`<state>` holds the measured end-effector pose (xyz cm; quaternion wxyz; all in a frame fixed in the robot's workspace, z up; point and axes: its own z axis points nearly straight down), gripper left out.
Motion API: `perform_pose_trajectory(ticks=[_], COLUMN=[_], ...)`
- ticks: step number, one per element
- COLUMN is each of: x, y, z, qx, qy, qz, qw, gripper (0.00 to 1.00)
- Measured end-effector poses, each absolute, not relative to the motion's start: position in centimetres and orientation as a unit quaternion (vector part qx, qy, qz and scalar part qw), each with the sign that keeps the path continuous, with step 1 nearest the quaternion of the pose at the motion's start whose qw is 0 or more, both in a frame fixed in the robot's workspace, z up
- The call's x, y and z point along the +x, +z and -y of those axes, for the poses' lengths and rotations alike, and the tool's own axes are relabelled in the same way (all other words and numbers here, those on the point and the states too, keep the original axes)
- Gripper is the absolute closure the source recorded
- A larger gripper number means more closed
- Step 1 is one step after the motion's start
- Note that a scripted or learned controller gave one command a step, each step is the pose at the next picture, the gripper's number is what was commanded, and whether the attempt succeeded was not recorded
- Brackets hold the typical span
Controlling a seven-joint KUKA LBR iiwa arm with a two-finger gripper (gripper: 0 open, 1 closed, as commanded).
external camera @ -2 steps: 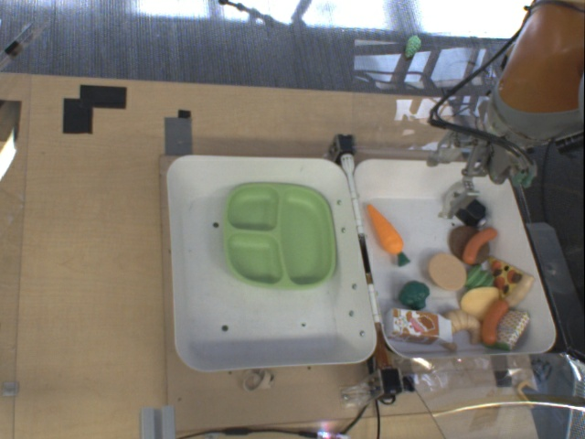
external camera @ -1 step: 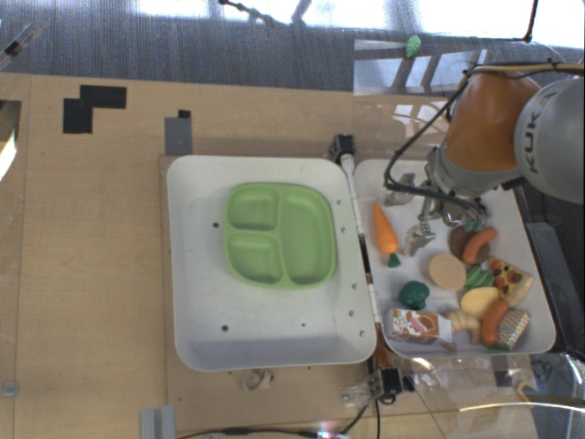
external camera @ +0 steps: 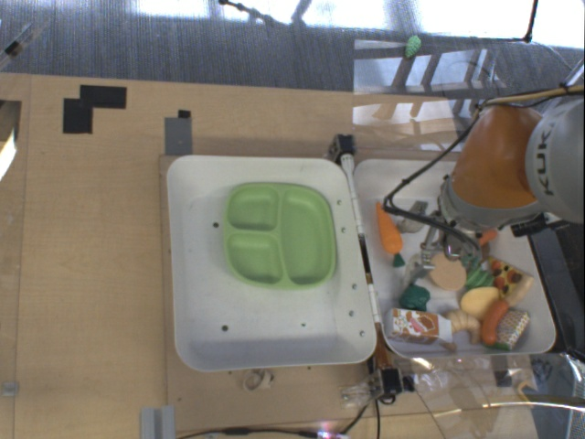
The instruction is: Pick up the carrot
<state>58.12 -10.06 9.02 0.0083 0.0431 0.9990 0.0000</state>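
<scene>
The carrot [external camera: 390,231], orange with a small green top at its near end, lies at the left side of the right bin [external camera: 370,190], close to the wall between the bins. My gripper [external camera: 428,256] hangs over the middle of that bin, to the right of the carrot and slightly nearer the front. Its metal fingers point down-left toward the bin floor, apart from the carrot. I see nothing between them.
Toy food crowds the right bin's front: a tan disc [external camera: 448,273], a pizza slice [external camera: 508,280], a sausage [external camera: 494,321], a small carton [external camera: 414,326] and a dark green piece [external camera: 415,296]. The left bin [external camera: 196,337] holds a green divided plate [external camera: 278,234].
</scene>
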Motion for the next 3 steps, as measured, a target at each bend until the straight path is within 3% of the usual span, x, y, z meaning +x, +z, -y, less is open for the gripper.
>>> perform_pose_trajectory(ticks=[1, 2, 3], x=[60.1, 65.6, 66.3], y=[8.9, 8.9, 10.2], z=[9.0, 9.4, 9.1], qx=[0.258, 0.365, 0.360], qy=[0.0013, -0.0022, 0.0010], qz=[-0.966, -0.931, -0.933], qw=[0.007, -0.004, 0.008], gripper=[0.00, 0.00, 1.00])
